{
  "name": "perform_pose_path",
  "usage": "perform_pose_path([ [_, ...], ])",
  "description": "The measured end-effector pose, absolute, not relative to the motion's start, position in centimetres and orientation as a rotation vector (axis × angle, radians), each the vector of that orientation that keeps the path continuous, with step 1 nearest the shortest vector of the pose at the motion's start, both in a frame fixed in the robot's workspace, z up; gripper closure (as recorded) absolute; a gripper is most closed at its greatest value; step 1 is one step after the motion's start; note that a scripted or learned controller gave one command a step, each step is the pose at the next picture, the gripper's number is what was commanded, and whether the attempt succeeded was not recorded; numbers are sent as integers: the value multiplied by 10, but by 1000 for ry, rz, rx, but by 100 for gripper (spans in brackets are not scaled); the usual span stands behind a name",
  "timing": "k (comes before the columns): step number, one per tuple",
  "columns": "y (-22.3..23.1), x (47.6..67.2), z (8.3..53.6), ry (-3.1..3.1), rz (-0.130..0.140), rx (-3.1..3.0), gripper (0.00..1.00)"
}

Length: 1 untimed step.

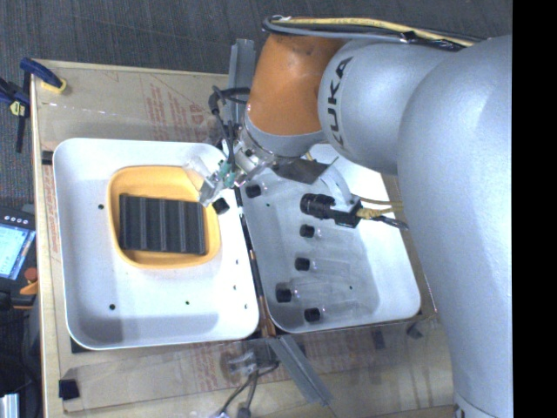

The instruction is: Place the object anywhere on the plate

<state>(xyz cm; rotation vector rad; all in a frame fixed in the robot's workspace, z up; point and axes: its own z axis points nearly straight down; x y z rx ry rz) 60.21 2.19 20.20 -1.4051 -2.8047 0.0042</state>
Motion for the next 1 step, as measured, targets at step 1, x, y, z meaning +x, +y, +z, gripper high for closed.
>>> perform_pose_path([
  [1,21,602,202,-2805,4,-1406,0],
])
